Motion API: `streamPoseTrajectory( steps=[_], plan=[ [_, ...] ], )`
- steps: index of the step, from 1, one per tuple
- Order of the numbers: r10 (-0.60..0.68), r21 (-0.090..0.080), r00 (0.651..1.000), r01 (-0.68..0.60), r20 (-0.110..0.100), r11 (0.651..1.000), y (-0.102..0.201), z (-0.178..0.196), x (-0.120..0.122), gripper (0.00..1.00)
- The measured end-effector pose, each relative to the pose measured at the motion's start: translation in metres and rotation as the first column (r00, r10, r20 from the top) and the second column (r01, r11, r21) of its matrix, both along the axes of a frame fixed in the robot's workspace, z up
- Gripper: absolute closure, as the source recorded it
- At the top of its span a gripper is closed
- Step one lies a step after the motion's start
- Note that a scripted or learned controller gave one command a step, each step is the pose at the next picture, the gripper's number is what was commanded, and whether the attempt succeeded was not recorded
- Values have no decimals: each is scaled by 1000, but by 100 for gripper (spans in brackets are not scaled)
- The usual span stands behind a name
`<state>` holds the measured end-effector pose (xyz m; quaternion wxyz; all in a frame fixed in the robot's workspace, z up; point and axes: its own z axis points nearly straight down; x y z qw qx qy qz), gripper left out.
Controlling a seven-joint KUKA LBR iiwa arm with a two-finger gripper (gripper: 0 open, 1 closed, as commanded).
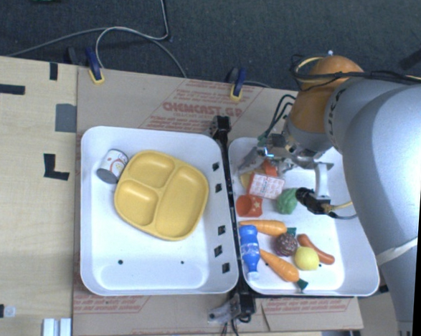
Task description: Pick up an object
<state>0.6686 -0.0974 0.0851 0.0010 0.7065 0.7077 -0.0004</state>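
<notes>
Your right bin point(346, 277) is crowded: two carrots point(262, 228), blue bottle point(248, 249), lemon point(306, 259), green piece point(287, 201). Left bin point(90, 249) holds a yellow divided plate point(161, 194) and a small can point(112, 165). Gripper point(272, 159) sits just above the red-and-white packet point(266, 185); can't tell its finger state.

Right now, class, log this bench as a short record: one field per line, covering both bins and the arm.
left bin: yellow divided plate; small can at its left edge
right bin: two carrots, blue bottle, lemon, green item
gripper: low over the right bin's far end
</notes>
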Motion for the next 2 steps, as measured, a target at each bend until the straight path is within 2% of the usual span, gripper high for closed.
streamPoseTrajectory(
  steps=[2],
  plan=[
    [-1,0,1000,1,0,1000,2,0,0,0]
  ],
)
